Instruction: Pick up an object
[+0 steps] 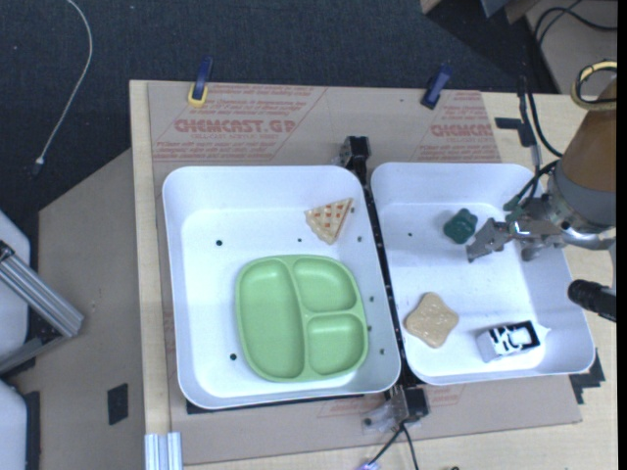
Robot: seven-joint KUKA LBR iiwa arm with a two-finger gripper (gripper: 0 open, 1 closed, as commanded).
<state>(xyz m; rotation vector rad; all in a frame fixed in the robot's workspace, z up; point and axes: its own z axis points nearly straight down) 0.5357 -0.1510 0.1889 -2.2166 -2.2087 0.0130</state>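
The right bin (509, 179) holds three things: a dark green lump (458, 227) near its middle, a tan slice of toy bread (431, 320) at the front left, and a small black-and-white block (511, 340) at the front right. My gripper (505, 238) hangs over the right bin, just right of the green lump, with its grey fingers (487, 240) spread. Nothing sits between them. In the left bin lie a green divided plate (299, 316) and a toy pizza slice (330, 220).
The two white bins touch along a black divider (377, 262). Both rest on a brown board held by blue clamps (436, 86) at the back. The arm's orange band and grey body (593, 169) stand over the right bin's far right edge.
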